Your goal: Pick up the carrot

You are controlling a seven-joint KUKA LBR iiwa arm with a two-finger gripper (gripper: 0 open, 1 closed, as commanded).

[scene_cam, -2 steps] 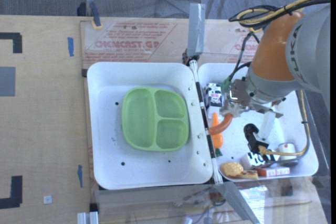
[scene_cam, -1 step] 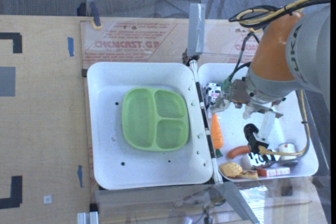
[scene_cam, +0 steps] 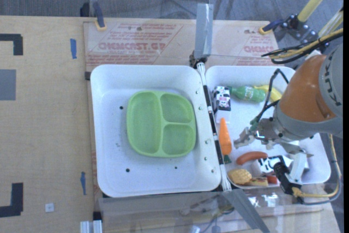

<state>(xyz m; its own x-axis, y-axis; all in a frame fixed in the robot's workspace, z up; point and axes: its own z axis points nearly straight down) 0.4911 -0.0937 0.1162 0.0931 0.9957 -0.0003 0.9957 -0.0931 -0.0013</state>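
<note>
The carrot (scene_cam: 224, 138) is orange and lies lengthwise against the left wall of the right bin (scene_cam: 322, 172), near its middle. My gripper (scene_cam: 244, 138) hangs just to the right of the carrot, low over the bin floor, at the end of the grey arm with the orange band (scene_cam: 306, 96). Nothing shows in its grasp. The carrot lies on the bin floor, apart from the gripper by a small gap.
A green bottle (scene_cam: 248, 94), a yellow item (scene_cam: 274, 92) and a small black-and-white carton (scene_cam: 222, 99) lie at the back of the right bin. A red sausage (scene_cam: 251, 157) and a tan pastry (scene_cam: 240, 175) lie near the front. The left bin (scene_cam: 109, 117) holds a green divided plate (scene_cam: 161, 123).
</note>
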